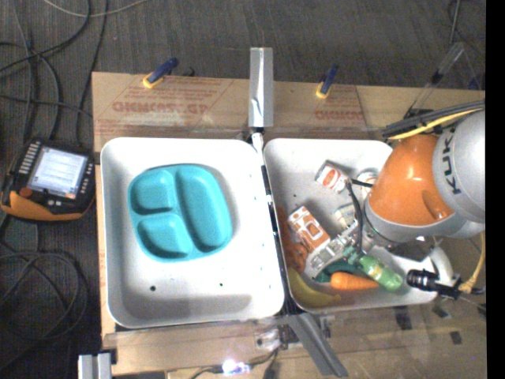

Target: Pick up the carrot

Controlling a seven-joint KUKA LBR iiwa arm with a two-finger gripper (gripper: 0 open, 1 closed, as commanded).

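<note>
Carrot [353, 282] lying just below and slightly right of the gripper [330, 257], at the near edge of the right bin [316, 150], long axis running roughly left to right across the view with the thicker end toward the left. Touching or nearly touching a green bottle-like item [379, 272] along its upper right side, with a yellow piece, likely a banana [309, 293], curving under its left end. Close enough to the fingertips that only a short shift down and right seems needed, plus a wrist turn so the jaws close across the carrot's width rather than along its length.

Gripper low in the bin, tilted down toward the clutter; too blurred among the packaging to tell whether spread or closed, and nothing visibly held between them. An orange-and-white carton [307, 227] up and left of the gripper, a second small carton [332, 176] farther up. Grey arm with its orange band [406, 186] looming up and right, covering much of the bin's right half.

Far to the left, the other bin [118, 290] holding a blue divided tray [182, 210], well apart from the work.

Main risk as judged: pinching the green item along with the carrot.
</note>
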